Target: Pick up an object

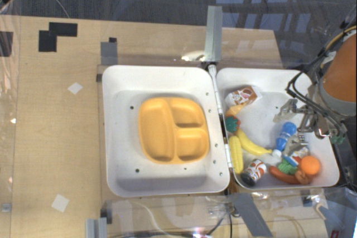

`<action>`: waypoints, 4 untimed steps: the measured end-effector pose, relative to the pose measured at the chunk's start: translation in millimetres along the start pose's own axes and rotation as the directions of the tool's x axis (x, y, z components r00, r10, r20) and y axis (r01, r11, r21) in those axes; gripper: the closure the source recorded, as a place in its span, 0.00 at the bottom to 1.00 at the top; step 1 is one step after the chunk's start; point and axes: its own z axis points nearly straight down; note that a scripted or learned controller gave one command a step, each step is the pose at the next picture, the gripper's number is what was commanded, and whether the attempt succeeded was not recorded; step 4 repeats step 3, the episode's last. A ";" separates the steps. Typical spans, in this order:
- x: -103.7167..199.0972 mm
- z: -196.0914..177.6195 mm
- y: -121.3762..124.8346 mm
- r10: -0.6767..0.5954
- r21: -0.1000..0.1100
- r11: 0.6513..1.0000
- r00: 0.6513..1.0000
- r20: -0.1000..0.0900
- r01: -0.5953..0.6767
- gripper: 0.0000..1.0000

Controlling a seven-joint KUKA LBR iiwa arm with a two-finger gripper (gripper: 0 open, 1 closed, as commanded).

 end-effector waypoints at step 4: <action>22.0 104.5 -17.5 0.622 0.001 0.783 0.783 -0.001 -0.622 0.00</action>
